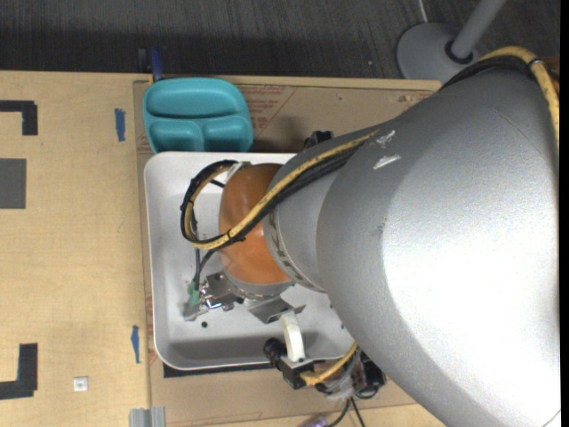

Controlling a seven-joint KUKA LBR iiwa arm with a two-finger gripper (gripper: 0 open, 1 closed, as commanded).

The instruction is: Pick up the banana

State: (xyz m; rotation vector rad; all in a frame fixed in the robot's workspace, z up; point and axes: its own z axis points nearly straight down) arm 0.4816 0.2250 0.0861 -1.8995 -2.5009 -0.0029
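The arm (pixel 427 238) reaches deep into the white bin (pixel 169 238); its bulk hides the banana and the pincer, so grip and progress cannot be told

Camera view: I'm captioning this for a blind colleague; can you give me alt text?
A large grey robot arm with an orange band reaches down into a shallow white bin, covering most of it. A teal divided tray sits behind the bin on the tan bench.

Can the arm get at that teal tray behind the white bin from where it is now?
Probably yes. The teal tray sits in the open just beyond the white bin's far rim with nothing on top of it, and the arm is already down in that bin, right beside it.
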